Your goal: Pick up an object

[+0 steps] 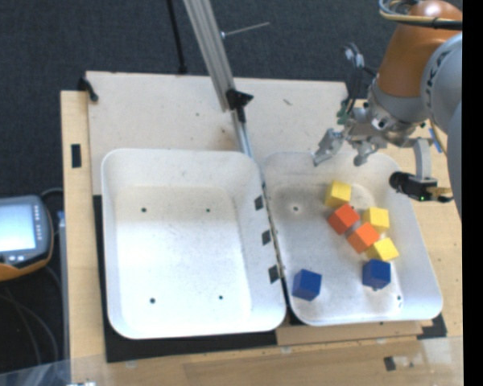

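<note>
My gripper (343, 153) hangs open over the far edge of the right bin (306, 179), its two grey fingers spread apart with nothing between them. Below it in that bin lie several small cubes: a yellow cube (339, 193), an orange-red cube (344, 218), an orange cube (363, 236), two more yellow cubes (378, 218) (385, 250), and two blue cubes (307, 284) (377, 273). The nearest yellow cube sits a short way in front of the fingertips, apart from them.
The left bin (185, 240) sits beside the right one. A slanted metal pole (213, 51) rises behind the bins' shared edge. A small screen device (12, 232) rests off the bench at the left.
</note>
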